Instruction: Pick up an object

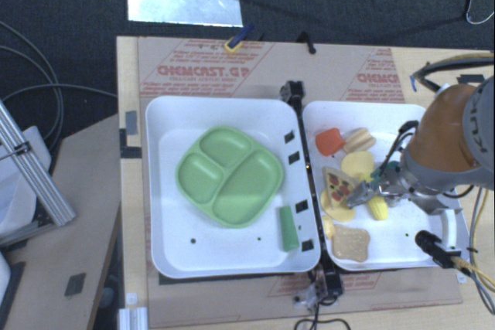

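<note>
Table (193, 62) with two white bins; pincer (360, 195) low in right bin (402, 255) among toy food, over pizza slice (338, 185), grip state indeterminable; nothing visibly lifted, pick pending.

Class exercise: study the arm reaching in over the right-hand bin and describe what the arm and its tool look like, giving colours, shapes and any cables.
The arm is bulky and rounded, with a broad orange band and grey casing below it. A thin dark cable loops beside the band. The tool is small, metallic grey and narrow, with a greenish spot near its base.
</note>
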Action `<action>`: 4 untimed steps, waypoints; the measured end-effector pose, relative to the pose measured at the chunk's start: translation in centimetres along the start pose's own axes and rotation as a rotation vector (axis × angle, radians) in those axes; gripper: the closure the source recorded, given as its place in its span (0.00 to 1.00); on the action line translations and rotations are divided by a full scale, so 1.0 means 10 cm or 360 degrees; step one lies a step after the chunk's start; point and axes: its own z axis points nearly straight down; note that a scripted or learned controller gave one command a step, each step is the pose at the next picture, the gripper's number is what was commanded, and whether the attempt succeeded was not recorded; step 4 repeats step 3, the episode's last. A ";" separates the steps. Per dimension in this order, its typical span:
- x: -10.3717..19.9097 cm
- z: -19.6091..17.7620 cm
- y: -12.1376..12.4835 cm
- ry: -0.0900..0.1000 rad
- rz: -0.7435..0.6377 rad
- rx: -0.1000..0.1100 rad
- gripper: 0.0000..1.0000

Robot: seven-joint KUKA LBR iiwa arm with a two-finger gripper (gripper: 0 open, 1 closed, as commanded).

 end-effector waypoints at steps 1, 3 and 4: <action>0.02 -0.18 0.05 -0.0003 -0.0006 -0.0023 1.00; 1.76 -1.29 0.79 0.0002 -0.0025 -0.0027 1.00; 1.76 -1.29 0.79 0.0002 -0.0025 -0.0027 1.00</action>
